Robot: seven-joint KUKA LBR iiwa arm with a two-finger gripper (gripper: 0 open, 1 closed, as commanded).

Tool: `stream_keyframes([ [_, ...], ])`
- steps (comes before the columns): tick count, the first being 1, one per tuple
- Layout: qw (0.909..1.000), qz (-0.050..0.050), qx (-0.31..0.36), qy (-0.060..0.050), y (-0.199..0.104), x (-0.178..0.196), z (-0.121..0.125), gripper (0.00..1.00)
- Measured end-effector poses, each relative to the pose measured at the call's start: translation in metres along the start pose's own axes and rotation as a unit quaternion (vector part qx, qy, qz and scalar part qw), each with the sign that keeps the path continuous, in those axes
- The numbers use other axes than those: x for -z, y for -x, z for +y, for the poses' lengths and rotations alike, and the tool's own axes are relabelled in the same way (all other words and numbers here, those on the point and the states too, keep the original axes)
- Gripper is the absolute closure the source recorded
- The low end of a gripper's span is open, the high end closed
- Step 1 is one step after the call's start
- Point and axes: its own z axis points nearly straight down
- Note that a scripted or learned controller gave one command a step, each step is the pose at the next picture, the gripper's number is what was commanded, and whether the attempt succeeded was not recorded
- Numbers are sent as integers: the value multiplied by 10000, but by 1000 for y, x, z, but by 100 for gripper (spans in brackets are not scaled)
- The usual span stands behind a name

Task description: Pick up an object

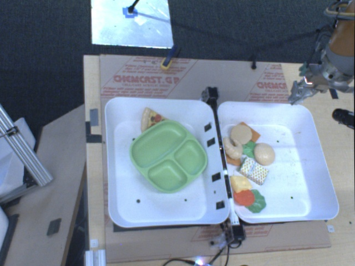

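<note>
Several toy foods lie in the left half of the right bin (310, 165): a tan round piece (241, 133), a cream egg-like piece (264, 153), a patterned block (254, 170), a yellow wedge (240, 183), and a red and green piece (249, 199). A pizza slice (150, 117) sits in the left bin, partly under the green divided plate (168, 155). My gripper (299, 90) hangs at the upper right, above the right bin's far right corner, well away from the foods. Nothing shows between its fingers.
The left bin (119, 204) holds the green plate across its middle. A black divider with clips (217, 148) runs between the bins. A shiny metal sheet (131, 15) lies beyond the bench, and a black cable crosses the dark floor.
</note>
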Motion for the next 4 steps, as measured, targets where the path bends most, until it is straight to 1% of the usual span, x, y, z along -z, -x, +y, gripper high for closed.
stream_keyframes([
  [2, 10000, 11, 13, -19, -110, -15, -17, 100],
  [3, 10000, 12, 14, -18, -165, -21, -18, 100],
  [4, 10000, 10, 6, -10, -215, -8, -12, 100],
])
